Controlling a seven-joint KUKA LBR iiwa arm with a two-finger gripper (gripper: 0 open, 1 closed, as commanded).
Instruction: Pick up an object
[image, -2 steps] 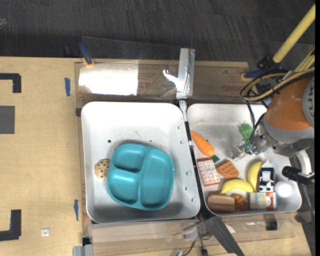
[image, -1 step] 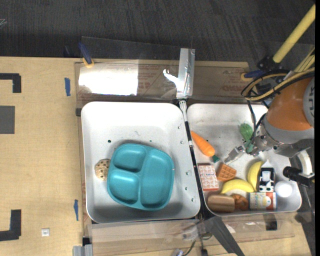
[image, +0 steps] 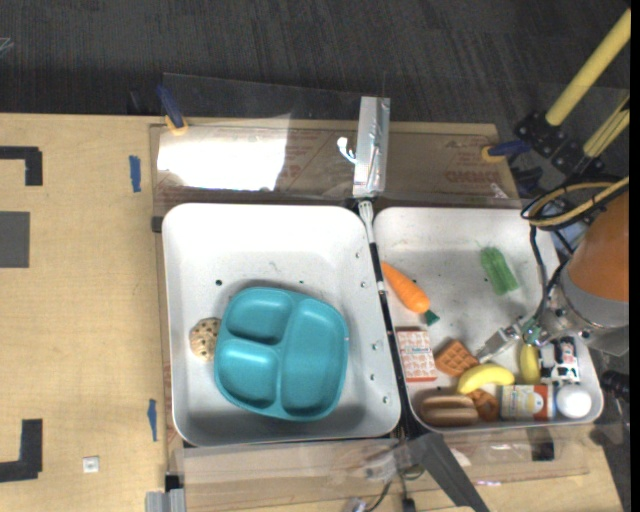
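Note:
The right bin (image: 450, 235) holds several toy foods: an orange carrot (image: 405, 288), a green pickle-like piece (image: 498, 268), a red-and-white packet (image: 414, 355), a waffle (image: 455, 356), a yellow banana (image: 485, 377), a hot dog (image: 448, 407) and a white bottle (image: 538, 402) lying on its side. My gripper (image: 537, 337) is low over the bin's right side, just above and to the right of the banana, close to a small yellow piece (image: 528, 362). I see nothing held in it.
The left bin (image: 200, 240) carries a teal divided plate (image: 283, 350) with a cookie (image: 205, 338) beside its left edge. A metal divider (image: 371, 150) stands behind the bins. Cables (image: 560, 200) hang near the arm's orange band (image: 610, 255).

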